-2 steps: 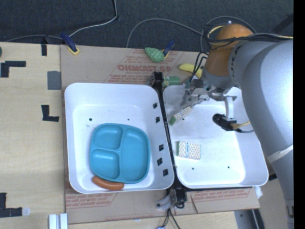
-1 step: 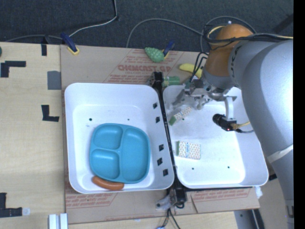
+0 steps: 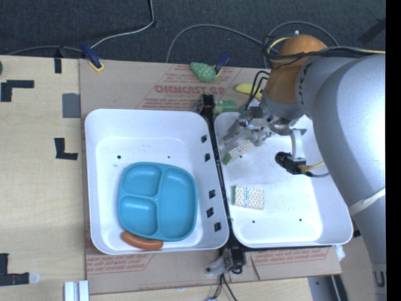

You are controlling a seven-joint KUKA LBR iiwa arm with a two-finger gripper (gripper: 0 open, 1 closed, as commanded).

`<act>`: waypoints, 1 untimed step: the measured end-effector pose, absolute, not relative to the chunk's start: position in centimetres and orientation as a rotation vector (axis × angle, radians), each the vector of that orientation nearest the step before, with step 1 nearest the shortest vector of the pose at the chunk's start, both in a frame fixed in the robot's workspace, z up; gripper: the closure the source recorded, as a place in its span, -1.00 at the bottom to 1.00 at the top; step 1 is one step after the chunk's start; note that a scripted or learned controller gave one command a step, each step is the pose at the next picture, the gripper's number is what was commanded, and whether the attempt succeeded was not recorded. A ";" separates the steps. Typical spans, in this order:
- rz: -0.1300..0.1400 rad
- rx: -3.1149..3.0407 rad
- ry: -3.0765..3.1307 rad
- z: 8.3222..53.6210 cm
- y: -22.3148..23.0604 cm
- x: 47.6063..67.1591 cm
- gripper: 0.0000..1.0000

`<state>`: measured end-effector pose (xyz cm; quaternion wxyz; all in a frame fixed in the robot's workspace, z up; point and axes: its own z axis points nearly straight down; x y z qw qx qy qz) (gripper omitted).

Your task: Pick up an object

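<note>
The end effector (image 3: 241, 137) hangs low over the far left corner of the right bin (image 3: 313, 231); whether it is apart or together I cannot tell. A small patterned packet (image 3: 249, 197) lies flat in that bin, nearer than the end effector, its long axis running left-right. The left bin (image 3: 103, 168) holds a blue divided plate (image 3: 158, 200) and 1 hot dog (image 3: 141, 241) (touching the plate's near rim).

A brown cardboard sheet with red print (image 3: 169, 93) lies under the two bins. On its far edge rest a green knobbly object (image 3: 203, 71) and a blue clamp (image 3: 92, 56). Black cables (image 3: 150, 11) run across the dark floor behind.
</note>
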<state>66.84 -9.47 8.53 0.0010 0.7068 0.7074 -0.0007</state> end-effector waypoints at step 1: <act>-0.003 2.218 2.222 9.5 -9.5 66.9 1.00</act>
